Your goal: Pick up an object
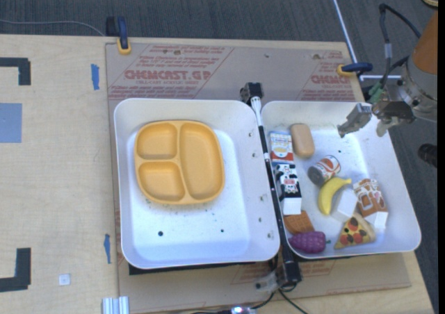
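Wooden bench (55,187) bears cardboard sheet (174,69) (printed) under two bins (125,187).

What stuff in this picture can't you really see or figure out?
- Robot arm: cut off by the camera view's right edge, so most of it is out of sight.
- Small cartons along the right bin's left wall: their printing is too small to read.
- Pizza slice toy: partly tucked under the packet beside it.
- Gripper: blurry.
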`<state>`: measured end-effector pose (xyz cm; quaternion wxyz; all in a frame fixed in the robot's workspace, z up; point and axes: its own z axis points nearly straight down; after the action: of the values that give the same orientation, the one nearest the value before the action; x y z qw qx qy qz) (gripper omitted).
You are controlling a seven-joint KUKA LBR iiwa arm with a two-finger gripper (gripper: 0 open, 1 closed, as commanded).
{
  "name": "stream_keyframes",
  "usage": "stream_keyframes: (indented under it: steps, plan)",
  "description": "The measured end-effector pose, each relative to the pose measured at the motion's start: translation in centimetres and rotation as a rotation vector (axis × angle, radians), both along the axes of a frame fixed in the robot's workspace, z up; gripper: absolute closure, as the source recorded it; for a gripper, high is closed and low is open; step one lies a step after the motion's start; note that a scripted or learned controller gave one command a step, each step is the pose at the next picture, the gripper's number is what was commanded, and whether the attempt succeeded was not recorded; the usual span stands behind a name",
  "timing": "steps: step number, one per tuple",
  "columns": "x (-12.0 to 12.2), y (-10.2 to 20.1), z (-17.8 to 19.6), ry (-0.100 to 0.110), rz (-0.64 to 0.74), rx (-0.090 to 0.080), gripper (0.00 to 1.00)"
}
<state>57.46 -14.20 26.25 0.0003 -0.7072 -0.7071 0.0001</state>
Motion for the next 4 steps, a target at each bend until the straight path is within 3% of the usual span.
stream_keyframes:
  steps: [1,2,3,4]
  plan:
    - [-0.1,1.2,-16.7,-0.003,0.0,-0.001,0.0]
    - [-4.0,3.5,-17.4,-0.014,-0.001,-0.005,0.0]
    - [-3.8,3.2,-16.2,-0.022,-0.004,-0.01,1.0]
    - [-3.8,3.2,-16.2,-0.022,-0.004,-0.01,0.0]
